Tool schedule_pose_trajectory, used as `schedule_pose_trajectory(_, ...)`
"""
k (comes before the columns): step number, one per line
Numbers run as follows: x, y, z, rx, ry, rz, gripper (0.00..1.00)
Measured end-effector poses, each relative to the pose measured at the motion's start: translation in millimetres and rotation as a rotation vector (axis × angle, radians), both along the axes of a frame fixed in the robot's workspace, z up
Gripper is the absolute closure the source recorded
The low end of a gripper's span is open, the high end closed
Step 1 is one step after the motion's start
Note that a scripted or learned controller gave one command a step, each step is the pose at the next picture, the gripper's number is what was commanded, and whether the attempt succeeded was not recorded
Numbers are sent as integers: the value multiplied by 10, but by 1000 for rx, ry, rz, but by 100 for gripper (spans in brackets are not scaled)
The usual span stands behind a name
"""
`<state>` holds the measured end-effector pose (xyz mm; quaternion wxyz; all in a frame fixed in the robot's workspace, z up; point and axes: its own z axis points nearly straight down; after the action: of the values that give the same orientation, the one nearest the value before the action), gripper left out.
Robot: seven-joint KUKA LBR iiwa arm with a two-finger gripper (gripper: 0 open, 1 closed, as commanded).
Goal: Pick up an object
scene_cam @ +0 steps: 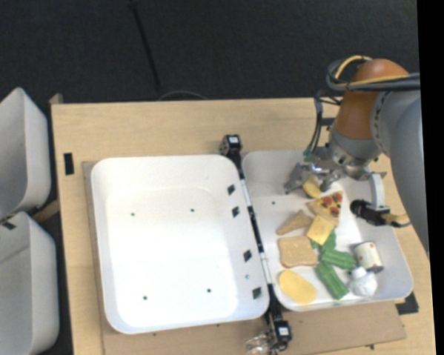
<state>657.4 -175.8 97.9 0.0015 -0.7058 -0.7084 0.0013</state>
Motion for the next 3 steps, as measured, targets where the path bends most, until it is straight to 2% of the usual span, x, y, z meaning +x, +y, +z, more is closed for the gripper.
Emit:
schedule_pose_trajectory(1,-201,66,20,-2,-2,-5,0)
schedule_pose_trajectory(2,-602,-161,21,-1,-2,-6,0)
schedule_pose_trajectory(3,329,-313,20,2,5,-1,0)
